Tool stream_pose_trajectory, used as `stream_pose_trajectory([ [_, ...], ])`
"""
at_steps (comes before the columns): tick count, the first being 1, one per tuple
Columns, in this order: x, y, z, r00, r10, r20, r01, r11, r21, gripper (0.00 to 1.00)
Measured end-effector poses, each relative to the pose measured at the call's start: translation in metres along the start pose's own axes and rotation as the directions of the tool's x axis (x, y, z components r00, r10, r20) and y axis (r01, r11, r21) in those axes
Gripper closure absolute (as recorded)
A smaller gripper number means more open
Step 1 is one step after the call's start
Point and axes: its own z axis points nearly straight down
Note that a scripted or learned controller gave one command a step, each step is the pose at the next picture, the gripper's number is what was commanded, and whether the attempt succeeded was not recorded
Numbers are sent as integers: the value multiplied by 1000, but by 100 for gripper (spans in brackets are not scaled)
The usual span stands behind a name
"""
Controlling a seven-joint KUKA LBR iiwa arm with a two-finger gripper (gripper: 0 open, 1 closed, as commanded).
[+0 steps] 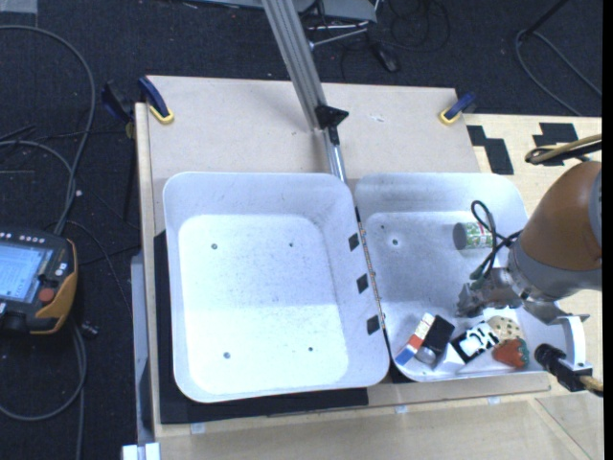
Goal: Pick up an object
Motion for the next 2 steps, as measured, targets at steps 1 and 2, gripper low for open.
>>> stream_pose_trajectory([
  [1,-8,28,-100,1000,-2,0,2,1000,-1,100],
  [2,28,89,-145,1000,-4,-2,4,1000,3,100],
])
